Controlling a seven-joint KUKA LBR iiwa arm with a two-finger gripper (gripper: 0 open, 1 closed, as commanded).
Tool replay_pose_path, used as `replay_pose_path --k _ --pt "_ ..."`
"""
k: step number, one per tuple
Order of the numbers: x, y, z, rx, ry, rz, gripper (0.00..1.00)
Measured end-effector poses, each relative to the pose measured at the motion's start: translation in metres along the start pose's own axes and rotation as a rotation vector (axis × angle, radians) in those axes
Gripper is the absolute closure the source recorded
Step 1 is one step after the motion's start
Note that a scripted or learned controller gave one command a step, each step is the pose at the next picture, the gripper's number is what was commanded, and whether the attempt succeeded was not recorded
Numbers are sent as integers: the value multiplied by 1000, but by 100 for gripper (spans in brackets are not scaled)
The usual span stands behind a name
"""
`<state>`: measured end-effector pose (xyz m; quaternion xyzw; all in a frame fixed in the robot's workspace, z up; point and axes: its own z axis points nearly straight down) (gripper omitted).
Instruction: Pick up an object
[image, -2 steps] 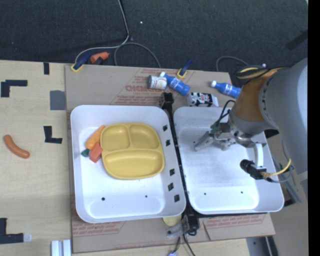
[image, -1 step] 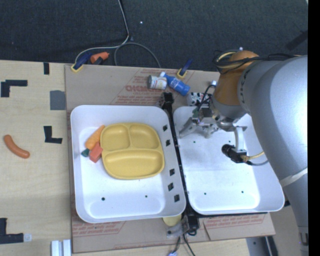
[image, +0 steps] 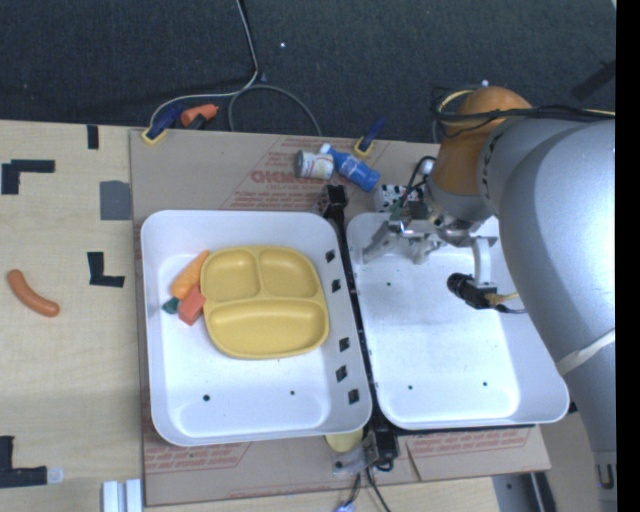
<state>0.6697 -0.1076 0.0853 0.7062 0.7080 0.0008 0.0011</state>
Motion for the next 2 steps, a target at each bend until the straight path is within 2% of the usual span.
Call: replay_pose_path --k 1,2 --pt "0 -1 -10 0 -3 -1 100" --pt "66 -41 -105 -3 3 -4 100"
